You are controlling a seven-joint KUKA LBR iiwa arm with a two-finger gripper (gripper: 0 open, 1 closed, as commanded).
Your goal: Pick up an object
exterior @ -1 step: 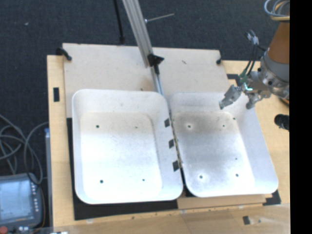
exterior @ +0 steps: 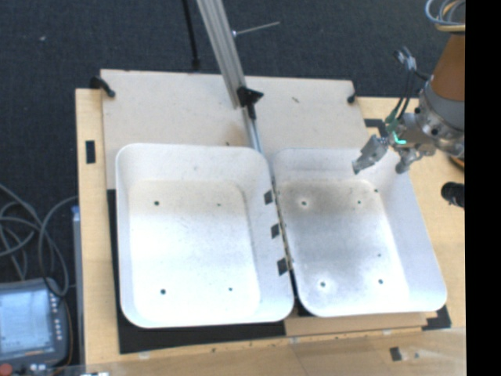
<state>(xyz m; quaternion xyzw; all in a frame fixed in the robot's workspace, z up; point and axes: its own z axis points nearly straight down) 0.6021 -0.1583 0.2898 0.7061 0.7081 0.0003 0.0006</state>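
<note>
At the near left corner, a small grey screen unit (exterior: 27,323) is seen on the floor, with loose cables (exterior: 31,218) coiled just beyond it. The table (exterior: 94,304) is seen to carry two shallow white bins side by side on a dark mat. The left bin (exterior: 196,233) shows only speckled marks and small dots on its floor; the right bin (exterior: 352,241) shows a grey smudge across its middle. No object to pick up can be made out in either bin. Over the far right corner of the right bin, the gripper (exterior: 386,157) is held above the rim, its jaws spread apart with nothing between them. Farther back, a slanted metal rail (exterior: 223,45) is fixed beyond the bins' shared edge.
</note>
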